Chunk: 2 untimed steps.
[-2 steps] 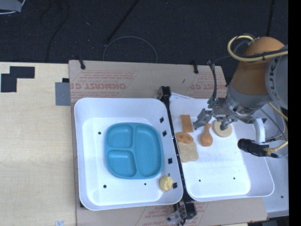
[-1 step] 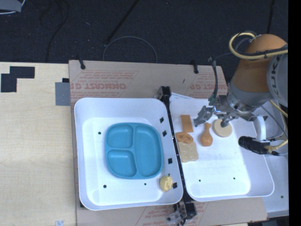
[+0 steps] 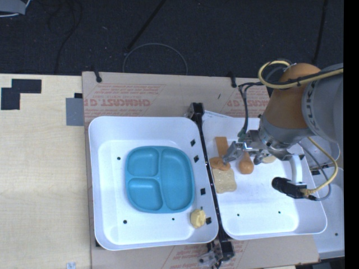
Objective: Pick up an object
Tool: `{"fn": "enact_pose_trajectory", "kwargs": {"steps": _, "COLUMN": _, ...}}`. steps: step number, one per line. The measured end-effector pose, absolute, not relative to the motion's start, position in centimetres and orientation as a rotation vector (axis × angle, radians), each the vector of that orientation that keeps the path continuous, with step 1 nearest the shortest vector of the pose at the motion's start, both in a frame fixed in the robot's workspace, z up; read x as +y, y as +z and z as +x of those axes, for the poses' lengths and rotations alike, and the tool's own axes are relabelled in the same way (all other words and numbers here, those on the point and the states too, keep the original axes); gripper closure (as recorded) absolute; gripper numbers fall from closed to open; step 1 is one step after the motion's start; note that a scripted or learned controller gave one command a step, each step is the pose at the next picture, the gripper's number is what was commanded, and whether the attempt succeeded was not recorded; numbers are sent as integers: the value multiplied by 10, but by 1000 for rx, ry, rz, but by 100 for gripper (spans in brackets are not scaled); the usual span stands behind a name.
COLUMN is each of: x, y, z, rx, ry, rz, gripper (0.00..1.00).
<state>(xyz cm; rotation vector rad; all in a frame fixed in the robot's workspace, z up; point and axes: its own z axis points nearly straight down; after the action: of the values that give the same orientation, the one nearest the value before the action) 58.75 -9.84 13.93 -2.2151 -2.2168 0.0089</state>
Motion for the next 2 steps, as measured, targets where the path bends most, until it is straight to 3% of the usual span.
{"fn": "enact_pose_trajectory", "kwargs": {"steps": 1, "x": -102, "y": 115, "z": 593, "rx": -2230, "ry": -12, "rz": -2237, "gripper": 0}}
{"fn": "enact_pose_trajectory", "kwargs": {"steps": 2, "x": -101, "y": 116, "z": 588, "rx": -2211, "ry": 1, "rz": -2231, "gripper": 100}}
